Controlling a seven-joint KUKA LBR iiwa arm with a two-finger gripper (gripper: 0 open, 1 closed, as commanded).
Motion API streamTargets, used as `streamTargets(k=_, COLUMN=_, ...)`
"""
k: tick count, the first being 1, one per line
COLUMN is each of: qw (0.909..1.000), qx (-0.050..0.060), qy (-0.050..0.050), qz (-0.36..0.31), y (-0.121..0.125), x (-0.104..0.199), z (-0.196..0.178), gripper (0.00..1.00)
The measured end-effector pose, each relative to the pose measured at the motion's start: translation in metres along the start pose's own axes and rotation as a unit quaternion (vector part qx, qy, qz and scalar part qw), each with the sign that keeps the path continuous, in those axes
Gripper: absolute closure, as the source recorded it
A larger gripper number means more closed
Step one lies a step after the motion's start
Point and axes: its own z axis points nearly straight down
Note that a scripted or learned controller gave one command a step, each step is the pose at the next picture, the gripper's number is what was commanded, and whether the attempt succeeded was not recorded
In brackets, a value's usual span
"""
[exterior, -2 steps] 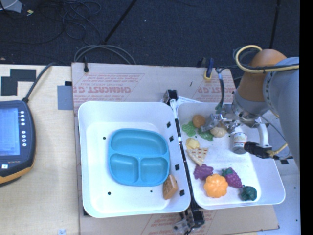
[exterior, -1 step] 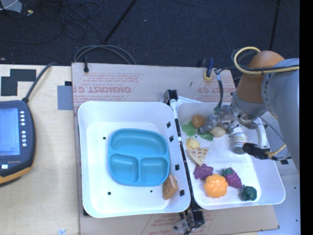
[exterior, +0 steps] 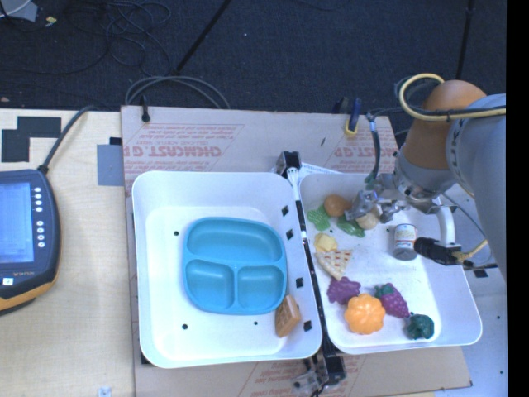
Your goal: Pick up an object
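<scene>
Gripper — finger state cannot be told — low over right bin, green leaf just below, likely target.

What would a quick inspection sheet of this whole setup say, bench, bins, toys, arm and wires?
Surface: cardboard sheet on a pale bench, bearing two white bins, left bin and right bin.
Job's things: toy food in the right bin: orange pumpkin, purple grapes, waffle wedge, green piece, small can, brown ball.
Clutter: blue divided plate and a brown bread piece in the left bin.
Grippers: gripper low over the right bin's far end; jaws too cluttered to judge.
Cables: loose black cables on the dark floor.
Surroundings: handheld control pad at left.
</scene>
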Motion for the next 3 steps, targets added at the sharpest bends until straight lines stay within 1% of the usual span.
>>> streamTargets(k=1, qw=1.0, qx=-0.006, qy=-0.001, qz=0.001, y=-0.046, x=0.052, z=0.007, gripper=1.0)
streamTargets(k=2, qw=1.0, qx=-0.005, qy=0.002, qz=-0.001, y=0.004, x=0.13, z=-0.095, gripper=1.0)
streamTargets(k=3, qw=1.0, qx=-0.003, qy=0.004, qz=-0.004, y=-0.02, x=0.249, z=-0.175, gripper=1.0)
